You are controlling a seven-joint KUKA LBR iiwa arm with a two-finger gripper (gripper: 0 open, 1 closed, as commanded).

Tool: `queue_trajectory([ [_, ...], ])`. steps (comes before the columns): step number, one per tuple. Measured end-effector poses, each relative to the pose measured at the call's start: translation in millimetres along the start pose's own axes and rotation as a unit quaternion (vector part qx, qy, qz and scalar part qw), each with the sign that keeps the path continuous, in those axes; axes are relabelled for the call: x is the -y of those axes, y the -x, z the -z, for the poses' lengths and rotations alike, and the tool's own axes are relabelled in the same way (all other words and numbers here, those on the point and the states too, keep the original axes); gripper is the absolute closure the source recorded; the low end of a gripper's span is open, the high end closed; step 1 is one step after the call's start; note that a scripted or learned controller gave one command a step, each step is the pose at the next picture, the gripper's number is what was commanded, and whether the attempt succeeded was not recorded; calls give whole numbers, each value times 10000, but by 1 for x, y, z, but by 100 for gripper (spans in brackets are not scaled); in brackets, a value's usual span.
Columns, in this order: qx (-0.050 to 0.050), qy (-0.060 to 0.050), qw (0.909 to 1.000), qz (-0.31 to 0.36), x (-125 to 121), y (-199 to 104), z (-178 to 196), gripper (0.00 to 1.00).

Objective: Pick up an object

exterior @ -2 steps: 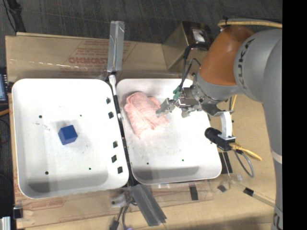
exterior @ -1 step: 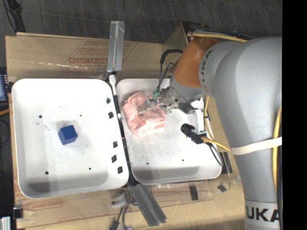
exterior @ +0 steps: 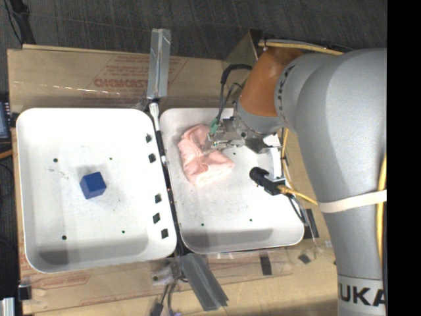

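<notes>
The hand (exterior: 220, 137) is low in the right bin (exterior: 263, 226), at the upper right edge of a pink cloth (exterior: 200, 157) near frame centre; whether it grips I cannot tell. This looks like the grasp step. Next calls for a sure hold, then a lift. A blue cube (exterior: 93, 184) lies in the left bin (exterior: 39, 176).

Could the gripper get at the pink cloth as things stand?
Probably yes: the gripper is already at the pink cloth's upper right edge in the right bin, and nothing lies between them.
</notes>
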State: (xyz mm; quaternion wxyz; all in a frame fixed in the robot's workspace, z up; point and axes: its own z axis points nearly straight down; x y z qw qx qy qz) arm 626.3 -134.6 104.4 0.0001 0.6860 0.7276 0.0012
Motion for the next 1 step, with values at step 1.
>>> queue_trajectory([
  [1,3,-23,9998,207,-31,-53,87,100],
])
